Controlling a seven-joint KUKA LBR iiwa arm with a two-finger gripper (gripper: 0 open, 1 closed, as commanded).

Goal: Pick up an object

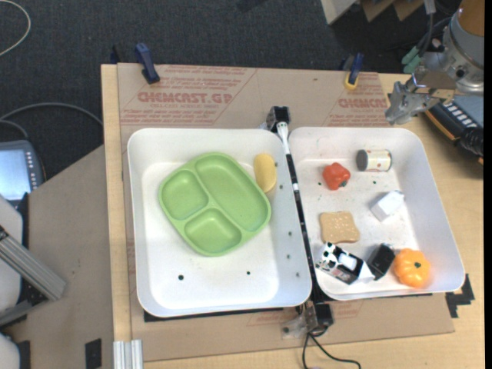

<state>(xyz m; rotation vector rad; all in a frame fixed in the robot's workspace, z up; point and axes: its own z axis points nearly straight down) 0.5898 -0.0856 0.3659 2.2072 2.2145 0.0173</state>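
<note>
The arm (pixel 467 33) is grey metal with an orange band at top; its gripper (pixel 401 104) is dull grey

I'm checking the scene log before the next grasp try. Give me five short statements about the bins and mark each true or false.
1. The green tray lies in the left bin. True.
2. The orange pumpkin sits in the left bin. False: it is in the right bin, near its front right corner.
3. The gripper holds the red pepper. False: the gripper is above the right bin's far edge, apart from the pepper.
4. The yellow piece lies beside the tray. True.
5. The toast lies on the tray. False: it is in the right bin.
</note>
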